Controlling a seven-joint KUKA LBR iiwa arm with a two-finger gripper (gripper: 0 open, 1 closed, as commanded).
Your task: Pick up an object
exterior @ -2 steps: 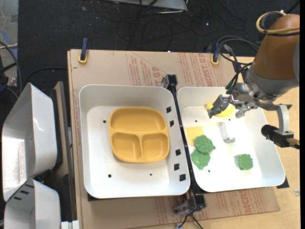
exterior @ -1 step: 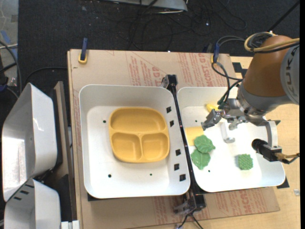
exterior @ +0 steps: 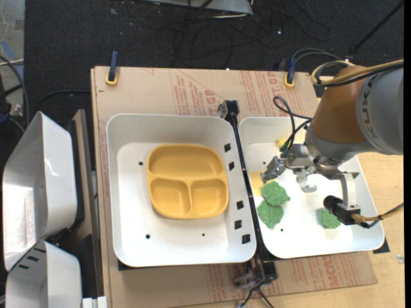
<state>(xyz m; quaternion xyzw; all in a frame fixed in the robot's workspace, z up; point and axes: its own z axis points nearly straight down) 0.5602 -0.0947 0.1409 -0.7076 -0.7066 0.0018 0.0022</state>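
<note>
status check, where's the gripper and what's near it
Gripper low in right bin, above green pieces. Nothing seen between fingers. Another green piece further right. Yellow tray in left bin, untouched.

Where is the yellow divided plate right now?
The yellow divided plate lies flat in the middle of the left bin, apart from the green pieces in the right bin.

Bench, bins and clutter around them
A brown board [exterior: 192, 85] carries two white bins: the left bin [exterior: 122, 172] holds a yellow divided tray [exterior: 188, 180], the right bin [exterior: 359, 239] sits just beside it. Two clamps [exterior: 112, 69] grip the board's far edge. Cables [exterior: 205, 37] trail over dark floor behind
</note>
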